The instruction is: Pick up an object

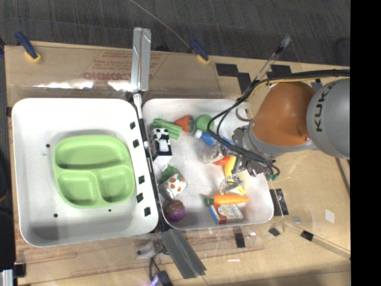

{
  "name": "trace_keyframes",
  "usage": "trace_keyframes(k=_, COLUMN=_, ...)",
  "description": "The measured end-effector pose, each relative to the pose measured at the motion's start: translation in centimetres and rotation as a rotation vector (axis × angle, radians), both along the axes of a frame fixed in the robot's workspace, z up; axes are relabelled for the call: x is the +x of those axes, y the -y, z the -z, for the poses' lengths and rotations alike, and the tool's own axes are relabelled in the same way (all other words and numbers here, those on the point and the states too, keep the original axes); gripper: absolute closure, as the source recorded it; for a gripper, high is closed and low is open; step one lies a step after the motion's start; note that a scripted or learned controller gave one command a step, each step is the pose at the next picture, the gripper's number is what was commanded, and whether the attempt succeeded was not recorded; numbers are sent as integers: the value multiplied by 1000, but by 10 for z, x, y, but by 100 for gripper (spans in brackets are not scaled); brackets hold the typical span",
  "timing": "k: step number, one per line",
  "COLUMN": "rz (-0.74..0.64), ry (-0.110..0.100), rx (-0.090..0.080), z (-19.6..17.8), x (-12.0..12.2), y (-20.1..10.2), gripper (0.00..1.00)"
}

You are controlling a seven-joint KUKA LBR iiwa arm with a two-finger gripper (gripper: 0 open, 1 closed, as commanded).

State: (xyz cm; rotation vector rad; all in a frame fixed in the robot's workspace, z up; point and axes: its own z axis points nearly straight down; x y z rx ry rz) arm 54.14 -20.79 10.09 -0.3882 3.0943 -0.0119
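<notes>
Gripper (233,170) low in right bin (196,210) among toys — finger state unreadable, grasp not visible.

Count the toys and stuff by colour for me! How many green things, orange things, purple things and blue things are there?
Green: 3, the divided tray in the left bin, a long toy and a round one in the right bin.
Orange: 2, a toy near the top, a carrot-like one near the bottom.
Purple: 1, a ball.
Blue: 1, a small piece.
Total: 7. Things under the arm are hard to tell.
</notes>
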Motion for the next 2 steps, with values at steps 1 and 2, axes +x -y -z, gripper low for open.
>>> trace_keyframes(k=1, rz=29, ry=-24, rx=6, z=9, x=-6, y=-21, gripper=0)
trace_keyframes(k=2, rz=-35, ry=-21, rx=6, z=8, x=22, y=-81, gripper=0)
